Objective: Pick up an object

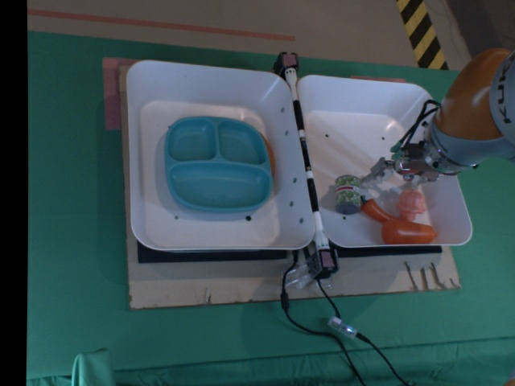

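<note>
**Arm reaching into the right bin, above a small cluster of objects**

A green cloth [80, 296] is covering the bench, with bare floor and a yellow-black hazard stripe [418, 14] lying along the top of the frame. Sitting low in the right bin [354, 95], at the right of the frame, the gripper [385, 170] is pointing left; whether it is released or clenched cannot be told at this size, and nothing is visibly sitting between its tips. Just left of and below the tips, a small patterned cup [348, 193] is lying near the bin's lower left. An orange carrot-like piece [375, 211] is resting beside it, touching or nearly so. A pink object [411, 203] is lying just below the wrist, and an orange rounded object [408, 232] is sitting along the bin's lower wall. In the left bin [145, 95], a teal divided plate [217, 163] is lying flat. Black cables [322, 320] are trailing toward the bottom of the frame.
</note>
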Robot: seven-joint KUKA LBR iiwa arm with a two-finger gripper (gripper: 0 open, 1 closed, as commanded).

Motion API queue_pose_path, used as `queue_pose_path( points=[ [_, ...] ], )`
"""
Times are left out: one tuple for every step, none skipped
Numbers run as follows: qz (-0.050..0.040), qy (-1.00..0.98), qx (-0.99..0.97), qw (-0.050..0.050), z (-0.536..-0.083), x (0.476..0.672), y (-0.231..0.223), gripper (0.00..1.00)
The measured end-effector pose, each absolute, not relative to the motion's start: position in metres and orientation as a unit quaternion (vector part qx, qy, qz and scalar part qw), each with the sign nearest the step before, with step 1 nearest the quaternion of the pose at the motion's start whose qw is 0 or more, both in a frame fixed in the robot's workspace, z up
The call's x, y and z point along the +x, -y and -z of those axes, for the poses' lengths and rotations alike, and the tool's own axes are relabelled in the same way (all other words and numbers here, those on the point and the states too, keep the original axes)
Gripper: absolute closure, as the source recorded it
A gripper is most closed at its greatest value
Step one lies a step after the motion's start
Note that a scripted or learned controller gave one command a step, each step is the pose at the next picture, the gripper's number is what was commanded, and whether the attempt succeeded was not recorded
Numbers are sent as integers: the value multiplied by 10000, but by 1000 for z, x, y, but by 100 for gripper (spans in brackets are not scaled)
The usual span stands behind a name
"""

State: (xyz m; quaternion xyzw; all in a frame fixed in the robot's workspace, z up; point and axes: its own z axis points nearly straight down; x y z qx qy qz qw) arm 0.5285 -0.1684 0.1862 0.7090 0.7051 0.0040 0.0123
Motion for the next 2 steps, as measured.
queue_pose_path(
  points=[
    [-57, -7038, 7102, 157, -199, 530, 169, 100],
    [-57, -7038, 7102, 156, -199, 530, 169, 0]
  ],
)
